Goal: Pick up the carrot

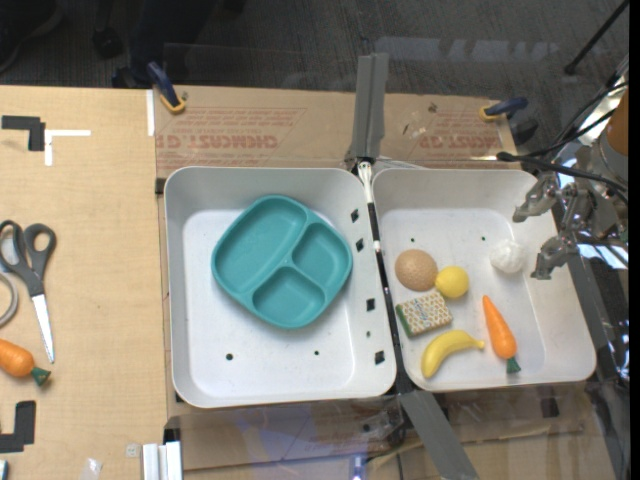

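At the right edge of the right bin [470,180], the gripper [545,233] hangs over the bin's far right side, its two metal fingers spread apart with nothing between them; one fingertip sits toward the bin's back wall, the other lower down near the right rim. Just to the left of the lower finger lies a small white lump [508,258], close to it but apart. The carrot [499,330] lies on the bin floor nearer the camera than the gripper and a little to its left, well clear of the fingers, its orange body running lengthwise with the green stub end pointing toward the front rim. Beside the carrot to the left rest a banana [450,351], a small checked block [424,313], a lemon [452,282] and a brown egg-shaped item [416,269], grouped near the bin's left wall. Across the divider, the left bin [190,298] holds a teal sectioned plate [282,260].
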Controlling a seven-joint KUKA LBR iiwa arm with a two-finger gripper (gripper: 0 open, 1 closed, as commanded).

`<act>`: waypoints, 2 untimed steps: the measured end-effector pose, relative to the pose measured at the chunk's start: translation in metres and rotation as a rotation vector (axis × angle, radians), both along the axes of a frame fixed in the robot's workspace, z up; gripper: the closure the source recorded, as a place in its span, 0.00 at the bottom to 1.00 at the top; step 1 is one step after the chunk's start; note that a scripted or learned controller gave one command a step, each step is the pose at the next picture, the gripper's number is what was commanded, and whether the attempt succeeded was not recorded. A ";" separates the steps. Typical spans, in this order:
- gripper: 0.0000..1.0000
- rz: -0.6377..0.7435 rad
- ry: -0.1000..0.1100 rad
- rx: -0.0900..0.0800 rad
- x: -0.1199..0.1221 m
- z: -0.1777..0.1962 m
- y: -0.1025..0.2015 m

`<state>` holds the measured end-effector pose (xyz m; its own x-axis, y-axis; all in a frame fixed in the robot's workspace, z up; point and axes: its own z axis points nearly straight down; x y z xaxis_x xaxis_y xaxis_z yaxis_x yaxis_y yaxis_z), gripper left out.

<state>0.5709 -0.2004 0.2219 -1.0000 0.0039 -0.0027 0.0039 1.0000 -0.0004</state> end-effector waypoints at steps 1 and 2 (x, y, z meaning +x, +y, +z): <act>0.00 -0.016 -0.001 0.000 -0.015 -0.129 0.031; 1.00 -0.013 -0.006 -0.002 -0.013 -0.118 0.032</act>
<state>0.5576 -0.1685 0.1034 -0.9998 0.0166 -0.0087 0.0166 0.9999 -0.0020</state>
